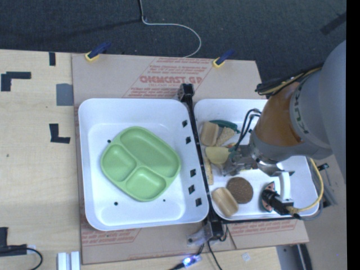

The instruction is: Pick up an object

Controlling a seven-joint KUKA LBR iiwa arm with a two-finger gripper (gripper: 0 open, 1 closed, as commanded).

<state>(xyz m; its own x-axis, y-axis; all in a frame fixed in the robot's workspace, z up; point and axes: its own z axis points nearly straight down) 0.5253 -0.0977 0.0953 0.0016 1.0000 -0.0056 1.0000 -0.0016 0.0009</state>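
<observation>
In the right bin (304, 207), the claw (232, 166) hangs over yellowish food pieces (216, 153) beside a brown disc (240, 189), its grip impossible to tell.

Gripper (232, 166) sits low in the right bin (304, 180); round cookie (241, 189) just below it, bread pieces (214, 133) above, divided plate (140, 163) far left.

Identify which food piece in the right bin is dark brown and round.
The dark brown disc near the bin's front, just below the hand. The pieces around it are pale tan or yellowish, like the tan bun beside it.
</observation>
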